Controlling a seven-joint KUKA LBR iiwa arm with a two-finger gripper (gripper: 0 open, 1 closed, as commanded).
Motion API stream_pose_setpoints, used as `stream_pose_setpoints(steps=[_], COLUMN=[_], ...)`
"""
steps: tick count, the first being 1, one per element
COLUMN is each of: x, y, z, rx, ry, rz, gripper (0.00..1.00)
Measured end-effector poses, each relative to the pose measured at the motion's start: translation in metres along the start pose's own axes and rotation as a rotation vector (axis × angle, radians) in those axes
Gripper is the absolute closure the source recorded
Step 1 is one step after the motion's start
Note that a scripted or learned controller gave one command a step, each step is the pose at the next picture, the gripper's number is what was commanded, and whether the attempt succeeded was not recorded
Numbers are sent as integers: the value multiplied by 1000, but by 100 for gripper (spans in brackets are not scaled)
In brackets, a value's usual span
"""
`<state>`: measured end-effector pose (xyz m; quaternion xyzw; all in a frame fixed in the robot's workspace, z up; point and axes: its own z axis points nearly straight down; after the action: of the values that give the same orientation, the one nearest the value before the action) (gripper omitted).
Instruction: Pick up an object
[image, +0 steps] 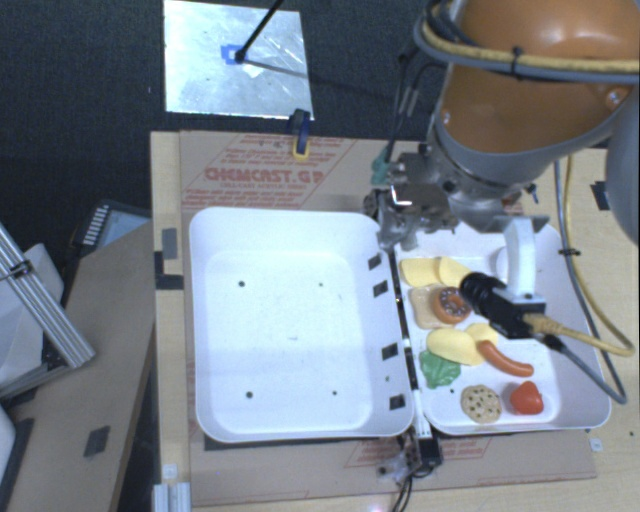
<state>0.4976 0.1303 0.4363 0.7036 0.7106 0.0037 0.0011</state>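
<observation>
At the back left corner of the right bin, the gripper low over the rim, nothing seen held in it. Wide or narrow? Cannot tell from this slant. Just beside it, toward the front, a crowd of small toy foods: yellow pieces, a brown ring, a red sausage, a green leaf, a cookie, a tomato — all lying on the bin floor. Further out, the left bin. Judged so: pick not yet done — descent, closing and lift all left to do.
</observation>
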Motion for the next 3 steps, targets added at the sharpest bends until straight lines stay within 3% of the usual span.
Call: stream_pose_setpoints(steps=[1,2,3], x=[-44,-136,-84], y=[-10,-12,-14], z=[7,5,138], rx=[4,3,18], ry=[-4,-6,-3], rz=[12,18,3], gripper=[100,100,100])
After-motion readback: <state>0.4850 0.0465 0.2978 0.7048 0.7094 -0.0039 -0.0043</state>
